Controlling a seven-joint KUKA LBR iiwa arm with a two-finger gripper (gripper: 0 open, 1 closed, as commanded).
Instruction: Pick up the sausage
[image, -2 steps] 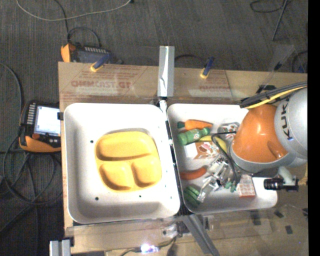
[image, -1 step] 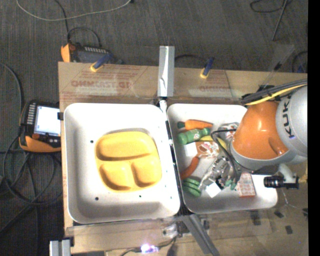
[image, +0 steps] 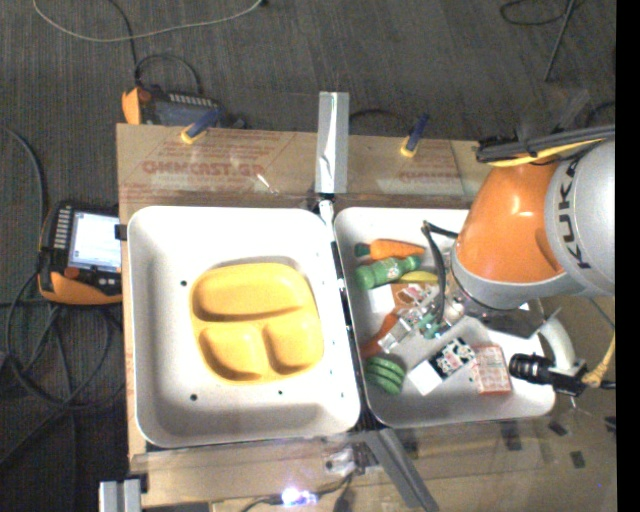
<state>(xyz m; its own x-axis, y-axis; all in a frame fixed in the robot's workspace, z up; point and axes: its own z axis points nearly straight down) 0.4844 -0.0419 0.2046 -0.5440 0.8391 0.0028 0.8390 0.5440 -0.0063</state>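
Observation:
In the right bin (image: 520, 408) a short orange-brown piece that looks like the sausage (image: 371, 348) lies near the left wall, its upper end hidden under the gripper. My gripper (image: 400, 327) hangs low over the bin's left half, right at that piece's upper end. The grey arm with its orange band (image: 510, 225) covers the bin's upper right part.
Around the gripper in the right bin lie a carrot (image: 396, 248), a green bottle (image: 388, 270), a round green piece (image: 384, 374), a white box (image: 450, 358) and a pink box (image: 490, 369). The left bin (image: 150, 330) holds a yellow divided plate (image: 258, 318).

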